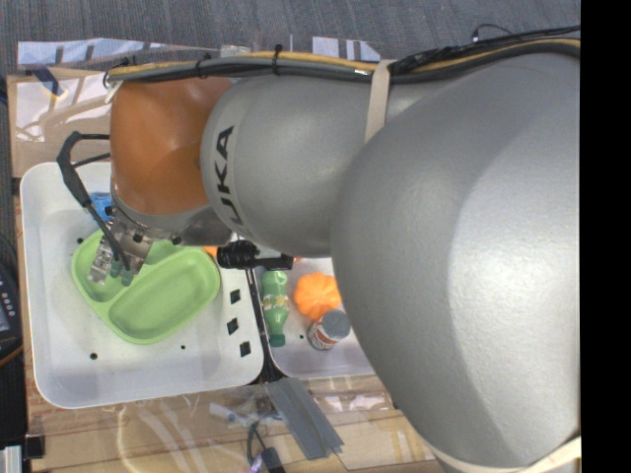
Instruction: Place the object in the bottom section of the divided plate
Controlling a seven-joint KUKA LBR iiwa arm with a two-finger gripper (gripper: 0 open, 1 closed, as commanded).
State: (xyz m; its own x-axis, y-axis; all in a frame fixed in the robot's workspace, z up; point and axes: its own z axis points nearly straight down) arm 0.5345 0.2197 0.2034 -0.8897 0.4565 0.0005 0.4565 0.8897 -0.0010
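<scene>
The grey arm (394,185) fills most of the frame, its orange band (158,156) at upper left. Below the band the gripper (116,254) reaches down over the green divided plate (163,299), which lies in the left white bin (49,363) at lower left. Whether the gripper grips anything cannot be told — the tip is small and blurred. In the right bin (325,361), lower centre, lie an orange ball (317,296), a green bottle-like object (274,308) and a small can (327,329) — close together.
</scene>
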